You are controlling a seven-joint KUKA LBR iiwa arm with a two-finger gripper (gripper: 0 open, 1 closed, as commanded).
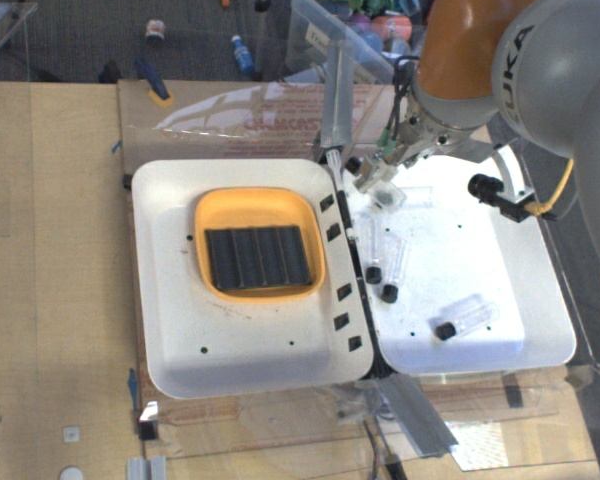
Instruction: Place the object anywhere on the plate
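Observation:
A black ribbed rectangular object (258,258) lies flat in the middle of the orange plate (255,200), which rests in the left bin (170,298). My gripper (377,175) hangs over the far left corner of the right bin (520,298), close to the divider between the bins and apart from the plate. A small clear piece (387,199) lies just below the gripper; whether the two touch is unclear.
Clear vials with black caps lie in the right bin: one (464,318) near the front, another (392,258) near the divider. A metal bar (335,88) rises behind the bins. A tub of coloured items (365,8) stands at the back.

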